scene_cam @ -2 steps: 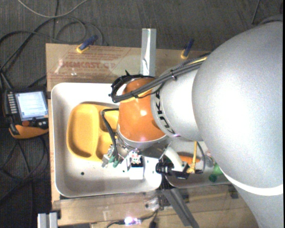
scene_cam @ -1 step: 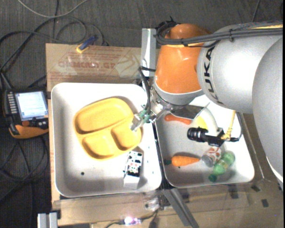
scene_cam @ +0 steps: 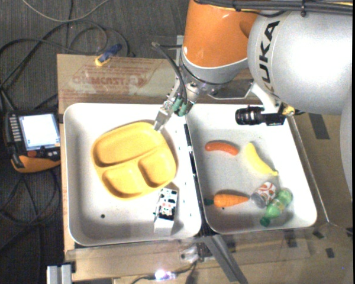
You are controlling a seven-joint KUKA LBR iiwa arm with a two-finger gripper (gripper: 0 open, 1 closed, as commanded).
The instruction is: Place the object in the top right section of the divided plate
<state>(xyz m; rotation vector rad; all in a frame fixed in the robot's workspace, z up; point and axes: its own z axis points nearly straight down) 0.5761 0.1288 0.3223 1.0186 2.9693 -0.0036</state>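
A yellow divided plate (scene_cam: 133, 158) lies in the left white bin (scene_cam: 83, 218), with one large section at its far side and two smaller ones nearer the front. My gripper (scene_cam: 163, 119) hangs over the plate's far right corner, by the wall between the bins. The grey arm with its orange band reaches in from the upper right and hides what is under the wrist. I cannot see any object in the gripper.
A small white box (scene_cam: 165, 207) lies in the left bin near the front, right of the plate. The right bin (scene_cam: 305, 158) holds a sausage (scene_cam: 222, 148), a banana (scene_cam: 259, 160), a carrot (scene_cam: 231, 200), a small can (scene_cam: 265, 193) and a green bottle (scene_cam: 278, 205).
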